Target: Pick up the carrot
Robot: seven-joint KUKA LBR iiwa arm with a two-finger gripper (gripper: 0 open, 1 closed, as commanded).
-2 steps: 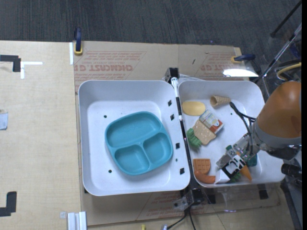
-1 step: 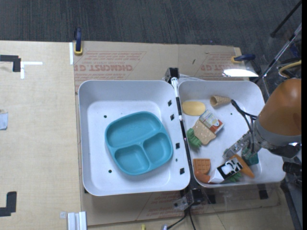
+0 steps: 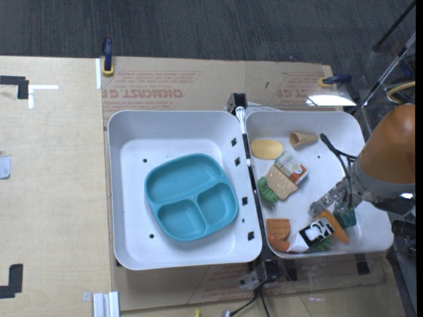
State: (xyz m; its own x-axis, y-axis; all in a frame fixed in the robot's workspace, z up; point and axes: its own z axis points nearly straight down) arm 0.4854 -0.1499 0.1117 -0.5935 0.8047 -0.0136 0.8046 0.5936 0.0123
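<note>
The carrot (image 3: pixel 337 227) is a small orange piece lying near the front right corner of the right bin (image 3: pixel 344 121), with something green (image 3: pixel 322 244) at its near end. My gripper (image 3: pixel 336 209) is down in that bin, directly over the carrot's far end and touching or nearly touching it. The arm's orange band (image 3: pixel 395 147) rises to the right and hides the bin's right wall. Whether the carrot is gripped is unclear from this angle.
Beside the carrot lie a black-and-white item (image 3: pixel 317 231) and an orange waffle piece (image 3: pixel 277 232). Further back are a cracker (image 3: pixel 281 185), a green toy (image 3: pixel 266 191), a small box (image 3: pixel 293 166), a yellow lemon (image 3: pixel 267 148) and a cone (image 3: pixel 303 138). The left bin (image 3: pixel 125 197) holds a blue divided plate (image 3: pixel 192 197).
</note>
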